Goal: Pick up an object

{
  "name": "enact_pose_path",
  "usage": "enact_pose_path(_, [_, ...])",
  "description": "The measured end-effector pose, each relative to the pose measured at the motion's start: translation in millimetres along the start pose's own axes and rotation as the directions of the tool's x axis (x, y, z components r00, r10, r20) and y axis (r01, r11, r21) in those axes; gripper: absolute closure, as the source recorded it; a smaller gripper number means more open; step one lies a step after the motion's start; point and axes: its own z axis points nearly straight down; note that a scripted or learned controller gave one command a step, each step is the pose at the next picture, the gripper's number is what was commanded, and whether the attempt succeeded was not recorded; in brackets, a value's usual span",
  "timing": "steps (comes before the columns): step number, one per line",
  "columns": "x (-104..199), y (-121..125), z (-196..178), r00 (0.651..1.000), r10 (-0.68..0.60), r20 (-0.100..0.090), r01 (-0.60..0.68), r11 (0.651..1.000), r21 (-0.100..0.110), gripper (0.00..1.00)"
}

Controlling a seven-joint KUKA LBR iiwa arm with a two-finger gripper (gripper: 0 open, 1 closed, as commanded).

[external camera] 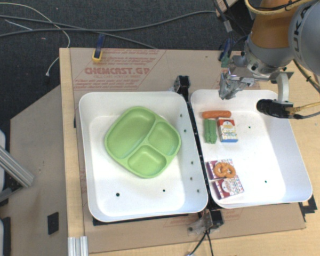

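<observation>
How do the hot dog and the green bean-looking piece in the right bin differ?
The hot dog is orange-red; the green piece is green. The hot dog lies crosswise near the bin's far edge, while the green piece runs lengthwise toward the camera, just below it. The hot dog looks slimmer, the green piece wider and flatter. Both are small elongated toy foods in the right bin, beside the small carton.

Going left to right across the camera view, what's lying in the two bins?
Green plate → green pod → pretzel card. The sausage and small carton overlap those in the order, so I leave them out.
</observation>
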Motion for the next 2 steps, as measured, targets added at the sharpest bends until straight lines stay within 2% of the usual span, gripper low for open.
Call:
enact_pose_path(1, [61, -10, 4, 1.000, -0.002, -0.001, 0.002, 1.000, 0.002, 1.00])
enact_pose_path(2, [108, -12, -3, 1.000, 0.000, 0.000, 0.000, 1.000, -0.002, 1.00])
